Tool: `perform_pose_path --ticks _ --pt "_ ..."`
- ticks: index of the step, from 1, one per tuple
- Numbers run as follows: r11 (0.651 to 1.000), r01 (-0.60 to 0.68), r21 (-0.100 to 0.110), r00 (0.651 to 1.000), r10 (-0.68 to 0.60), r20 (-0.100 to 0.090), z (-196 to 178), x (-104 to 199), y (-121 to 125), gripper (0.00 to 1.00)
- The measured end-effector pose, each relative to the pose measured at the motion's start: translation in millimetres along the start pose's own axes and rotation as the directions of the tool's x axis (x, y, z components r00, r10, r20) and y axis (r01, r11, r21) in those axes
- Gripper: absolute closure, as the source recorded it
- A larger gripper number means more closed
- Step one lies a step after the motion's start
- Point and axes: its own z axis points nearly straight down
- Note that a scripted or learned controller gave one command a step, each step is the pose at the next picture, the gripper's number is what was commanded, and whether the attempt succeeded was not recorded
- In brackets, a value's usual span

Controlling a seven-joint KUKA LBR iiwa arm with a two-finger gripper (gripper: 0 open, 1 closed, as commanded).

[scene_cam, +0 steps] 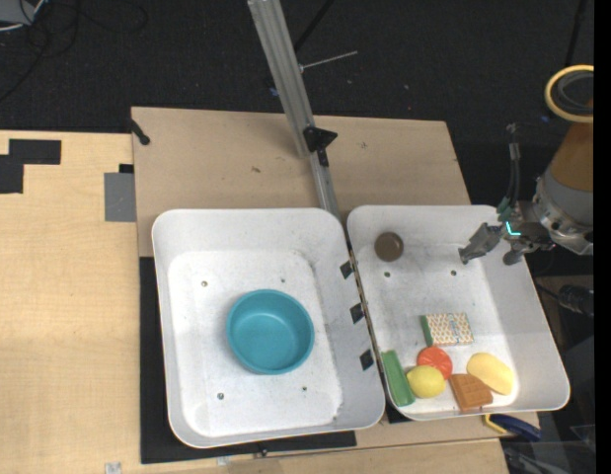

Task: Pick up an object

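Note:
The right bin (483, 227) holds a brown round piece (388, 246) near its back left. At its front lie a patterned pad (449, 328), a red ball (434, 359), a yellow ball (425, 381), a green stick (397, 377), a brown block (470, 391) and a yellow oval piece (491, 371). My gripper (495, 247) hangs over the bin's right rim, well right of the brown piece and behind the front cluster. Its two fingers stand apart, open, with nothing between them.
The left bin (187, 245) holds a teal bowl (270, 330). A slanted aluminium rail (290, 77) runs down to the bins' shared back corner. Black clips (356, 312) sit along the divider between the bins. Bare bench lies to the left.

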Motion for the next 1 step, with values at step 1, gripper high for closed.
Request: perform_pose_path --ticks 1 --pt "1.0 0.0 0.0 1.0 0.0 0.0 0.0 0.0 0.0 0.0"
